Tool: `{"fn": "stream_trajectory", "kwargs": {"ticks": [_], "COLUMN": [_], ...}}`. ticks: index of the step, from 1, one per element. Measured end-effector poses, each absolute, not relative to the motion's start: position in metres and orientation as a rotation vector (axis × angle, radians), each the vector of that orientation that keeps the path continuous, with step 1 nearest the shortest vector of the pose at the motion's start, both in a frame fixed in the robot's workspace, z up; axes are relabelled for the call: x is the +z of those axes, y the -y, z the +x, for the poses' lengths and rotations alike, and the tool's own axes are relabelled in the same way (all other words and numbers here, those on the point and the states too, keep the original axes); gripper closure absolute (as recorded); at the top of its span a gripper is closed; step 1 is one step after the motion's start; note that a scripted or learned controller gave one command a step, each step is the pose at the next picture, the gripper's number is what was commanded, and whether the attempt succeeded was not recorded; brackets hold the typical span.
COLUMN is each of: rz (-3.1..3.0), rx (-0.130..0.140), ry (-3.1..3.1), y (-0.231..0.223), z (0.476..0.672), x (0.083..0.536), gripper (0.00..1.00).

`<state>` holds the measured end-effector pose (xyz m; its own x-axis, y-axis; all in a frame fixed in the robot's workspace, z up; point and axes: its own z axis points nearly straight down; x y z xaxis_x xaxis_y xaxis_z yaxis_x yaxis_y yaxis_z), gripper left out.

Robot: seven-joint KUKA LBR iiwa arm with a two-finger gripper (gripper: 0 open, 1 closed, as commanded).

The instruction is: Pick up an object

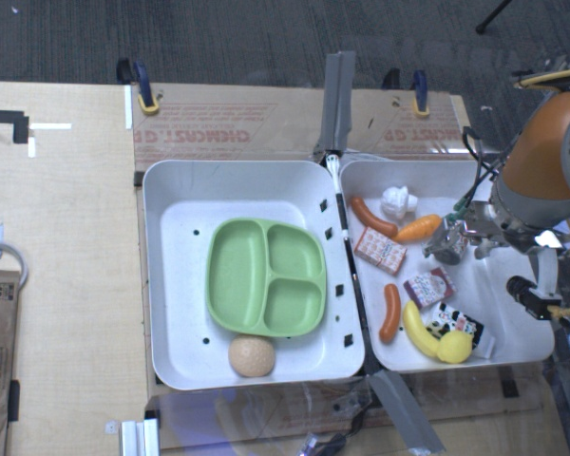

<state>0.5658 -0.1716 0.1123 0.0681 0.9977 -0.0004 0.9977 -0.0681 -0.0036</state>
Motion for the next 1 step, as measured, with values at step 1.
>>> {"fn": "stream_trajectory", "kwargs": {"ticks": [1], "rz": [-2.373], "rx": [0.002], "ry": [2.058], "y": [0.1679], "z": [0.591], "x": [0.0913], "gripper": [0.0]}}
